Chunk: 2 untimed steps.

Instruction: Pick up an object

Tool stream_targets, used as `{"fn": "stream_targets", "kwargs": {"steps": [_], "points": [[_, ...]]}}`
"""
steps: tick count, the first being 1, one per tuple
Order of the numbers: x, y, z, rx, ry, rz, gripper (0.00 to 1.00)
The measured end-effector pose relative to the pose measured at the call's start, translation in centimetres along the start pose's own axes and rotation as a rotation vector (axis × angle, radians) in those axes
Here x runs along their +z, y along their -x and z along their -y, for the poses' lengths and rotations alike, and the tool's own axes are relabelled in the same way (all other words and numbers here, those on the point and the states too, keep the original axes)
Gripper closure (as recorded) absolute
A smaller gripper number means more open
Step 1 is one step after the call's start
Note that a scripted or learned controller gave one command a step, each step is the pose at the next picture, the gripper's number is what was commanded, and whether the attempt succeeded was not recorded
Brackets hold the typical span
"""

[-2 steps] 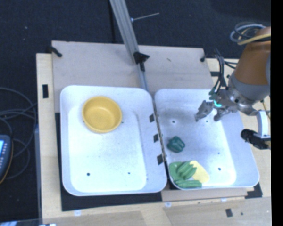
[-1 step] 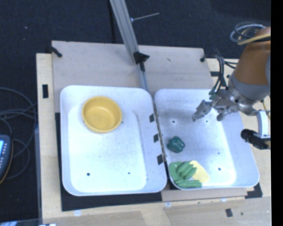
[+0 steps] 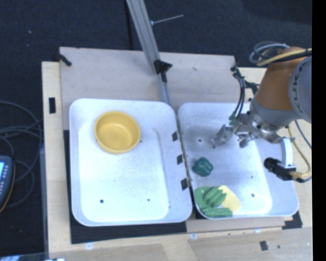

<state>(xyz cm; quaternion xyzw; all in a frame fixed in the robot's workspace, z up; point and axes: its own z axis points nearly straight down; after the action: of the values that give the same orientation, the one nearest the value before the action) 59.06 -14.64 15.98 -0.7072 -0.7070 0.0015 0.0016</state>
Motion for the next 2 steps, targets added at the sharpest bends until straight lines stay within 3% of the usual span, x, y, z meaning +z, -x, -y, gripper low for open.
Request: {"fn": "stream_targets", "kwargs": {"steps": [1,2], "points": [[5.2,0.0,0.1,0.000,0.000,0.000,0.00],[3.9,0.1,-0.1,0.002,0.006,0.000,1.00]]}}
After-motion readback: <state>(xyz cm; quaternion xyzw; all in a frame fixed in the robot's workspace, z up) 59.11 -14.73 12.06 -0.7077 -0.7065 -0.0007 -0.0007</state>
